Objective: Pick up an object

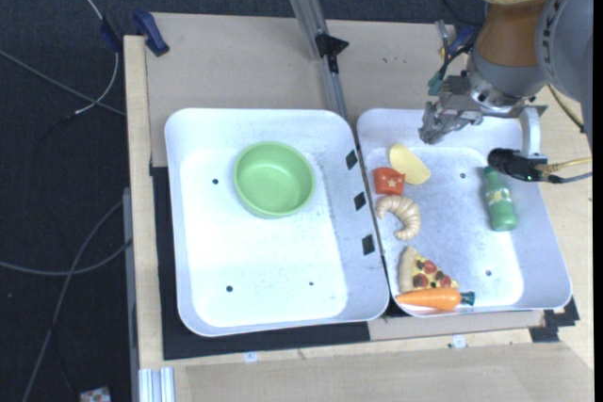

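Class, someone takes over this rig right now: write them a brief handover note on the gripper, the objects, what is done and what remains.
Gripper: above the far edge of the right bin, nothing seen between its fingers.
Right bin: yellow chip, red block, shrimp, pizza slice, carrot, green bottle.
Left bin: green bowl.
Done: no object lifted yet.
Left: choose one, probably the nearby yellow chip, grasp and lift it.
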Action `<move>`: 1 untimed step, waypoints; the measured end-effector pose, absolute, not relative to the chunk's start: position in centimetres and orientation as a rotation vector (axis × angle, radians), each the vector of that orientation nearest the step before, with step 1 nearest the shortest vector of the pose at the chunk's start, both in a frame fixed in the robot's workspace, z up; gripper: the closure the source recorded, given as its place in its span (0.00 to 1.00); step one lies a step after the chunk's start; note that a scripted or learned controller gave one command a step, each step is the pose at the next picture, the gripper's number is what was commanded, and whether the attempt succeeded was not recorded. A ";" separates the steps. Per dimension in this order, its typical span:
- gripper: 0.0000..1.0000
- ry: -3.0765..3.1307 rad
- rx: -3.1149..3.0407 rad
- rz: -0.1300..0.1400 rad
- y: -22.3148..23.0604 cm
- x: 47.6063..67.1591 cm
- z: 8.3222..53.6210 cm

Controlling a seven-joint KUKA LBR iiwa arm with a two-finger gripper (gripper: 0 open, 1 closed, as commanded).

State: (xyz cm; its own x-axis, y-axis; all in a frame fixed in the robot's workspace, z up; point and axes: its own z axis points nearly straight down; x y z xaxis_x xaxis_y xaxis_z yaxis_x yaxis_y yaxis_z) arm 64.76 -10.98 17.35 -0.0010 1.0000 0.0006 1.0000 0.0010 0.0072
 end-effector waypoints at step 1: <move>1.00 2.221 2.216 0.009 -10.0 65.0 22.4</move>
